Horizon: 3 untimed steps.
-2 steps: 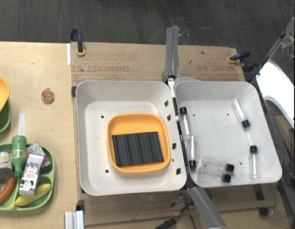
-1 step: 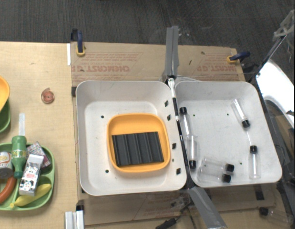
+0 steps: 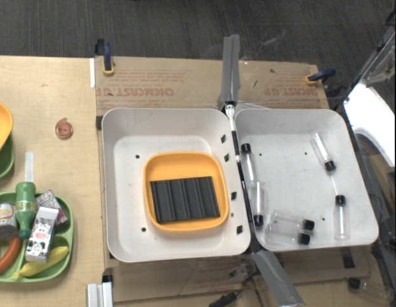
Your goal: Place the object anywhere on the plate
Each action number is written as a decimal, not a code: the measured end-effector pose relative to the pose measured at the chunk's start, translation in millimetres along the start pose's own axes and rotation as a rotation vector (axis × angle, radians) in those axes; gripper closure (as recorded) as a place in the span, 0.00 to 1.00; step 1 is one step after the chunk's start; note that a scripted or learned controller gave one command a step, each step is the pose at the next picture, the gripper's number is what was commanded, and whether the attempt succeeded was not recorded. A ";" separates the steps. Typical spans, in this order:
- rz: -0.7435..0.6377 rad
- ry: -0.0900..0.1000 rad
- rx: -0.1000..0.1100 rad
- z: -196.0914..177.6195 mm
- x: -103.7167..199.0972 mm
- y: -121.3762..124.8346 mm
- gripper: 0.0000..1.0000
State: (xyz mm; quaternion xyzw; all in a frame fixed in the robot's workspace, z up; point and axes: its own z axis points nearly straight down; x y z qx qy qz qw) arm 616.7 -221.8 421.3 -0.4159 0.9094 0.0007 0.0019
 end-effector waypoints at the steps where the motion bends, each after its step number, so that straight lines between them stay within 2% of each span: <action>1: -0.040 0.001 0.000 124.8 64.4 74.1 0.00; 2: -0.352 -0.001 0.001 128.2 38.4 46.7 0.00; 3: -0.556 -0.002 0.001 124.5 9.4 11.0 0.00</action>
